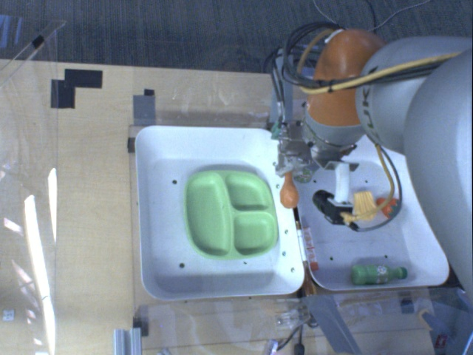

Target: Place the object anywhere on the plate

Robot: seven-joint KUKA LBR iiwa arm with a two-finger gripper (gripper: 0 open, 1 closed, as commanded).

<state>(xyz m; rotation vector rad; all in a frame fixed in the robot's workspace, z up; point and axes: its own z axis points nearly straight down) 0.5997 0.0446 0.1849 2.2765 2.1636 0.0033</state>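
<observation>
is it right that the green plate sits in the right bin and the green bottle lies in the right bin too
Not quite. The camera view shows the green plate in the left bin, not the right one. The green bottle does lie in the right bin.

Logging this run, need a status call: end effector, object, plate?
End effector above the seam between bins, small orange object hanging at its tip. Green plate in left bin, nothing on it. Nothing between them.

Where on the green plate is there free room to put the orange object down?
All three compartments of the green plate look bare. It is crowded at the bin divider, where the gripper hangs with the orange object below.
</observation>
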